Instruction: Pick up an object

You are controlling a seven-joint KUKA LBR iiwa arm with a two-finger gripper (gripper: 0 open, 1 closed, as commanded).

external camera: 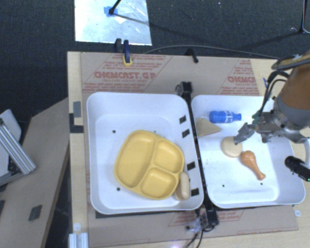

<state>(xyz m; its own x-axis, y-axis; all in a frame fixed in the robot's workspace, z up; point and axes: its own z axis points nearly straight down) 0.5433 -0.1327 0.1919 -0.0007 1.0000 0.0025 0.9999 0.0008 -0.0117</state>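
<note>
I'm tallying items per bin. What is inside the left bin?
The left bin holds a yellow divided tray, its three compartments bare, and a small beige piece against the tray's right corner. Whatever lies beneath the tray is covered.

Right bin (287,192): blue bottle (225,117) on its side near back wall, cap end pointing right. Tan wedge (207,127) just left of and below it, close to dividing wall. Cream round disc (230,147) flat near bin's middle. Orange-brown drumstick (252,164) beside disc, slanted, thick end up-left, thin end down-right.

Left bin (101,138): yellow compartment tray (149,164) flat, turned askew, three sections up. Beige oblong piece (184,185) against tray's lower right corner.
</note>
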